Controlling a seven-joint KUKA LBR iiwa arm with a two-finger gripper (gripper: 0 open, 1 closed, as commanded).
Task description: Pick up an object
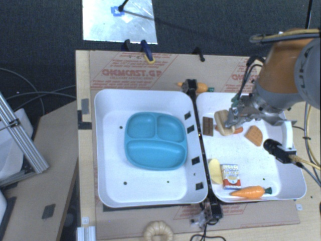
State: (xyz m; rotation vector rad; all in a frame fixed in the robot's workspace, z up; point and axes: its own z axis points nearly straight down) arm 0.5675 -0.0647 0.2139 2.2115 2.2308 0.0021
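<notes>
Camera view: gripper (231,122) lowered into the right bin (291,185) at about its ten o'clock, directly over a tan bread-like piece (222,122); whether it grips or is released cannot be told. Toast slice (254,135) lies at three o'clock of it, brown bar (207,126) at nine, carrot (249,191) and small box (230,175) at six. Risk, as judged: crowding neighbours may make the piece slip aside during closure.

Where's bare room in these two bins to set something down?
Left bin: white floor all around the blue divided plate, widest along its front. Right bin: a patch between cracker, small box and carrot. Crowded at the back near the claw.
</notes>
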